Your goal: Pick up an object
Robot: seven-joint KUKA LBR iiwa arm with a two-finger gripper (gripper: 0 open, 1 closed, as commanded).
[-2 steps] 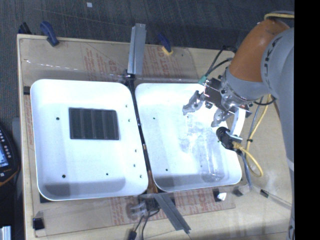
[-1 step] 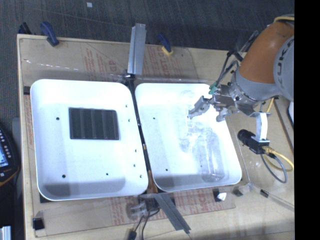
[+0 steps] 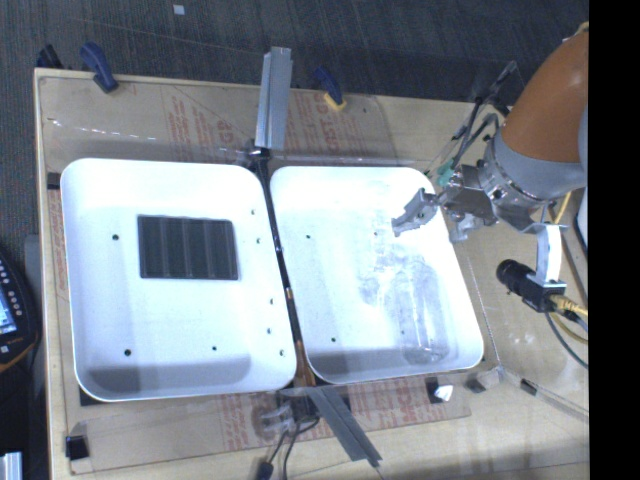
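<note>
- Gripper (image 3: 432, 211) sits above the right bin (image 3: 310, 348), near its rim at about 2 o'clock of that bin. One light finger tip points toward 8 o'clock, a second stub shows to its right; the two look set apart with nothing seen between them, so I judge it spread and not holding.
- Task's thing: a clear bottle (image 3: 418, 313) lies on its side in the right bin, at about 4 o'clock of the bin floor, long axis running roughly 12 to 6. It is below the gripper, apart from it.
- Left bin (image 3: 80, 268) holds a dark ribbed block (image 3: 188, 247) at about 10 o'clock of its floor, well apart from the gripper.
- Risk: the bottle is round and smooth; fingers closing off-centre could squeeze it out sideways, and it would likely roll toward the 3 o'clock wall.
- Risk: a descent at the gripper's present spot would land above the bottle's 12 o'clock end, or near the rim, and close on nothing.
- Risk: the bottle lies close to the bin's 3 o'clock wall; a finger coming down on that side could strike the wall or rim.
- Hard to read: the bottle is transparent against white glare, so its outline, cap end and exact extent are uncertain; faint smears at its 11 o'clock may be part of it or reflections.
- Cut off: the arm (image 3: 550, 98) leaves the view at 3 o'clock; the wrist hides the finger bases.
</note>
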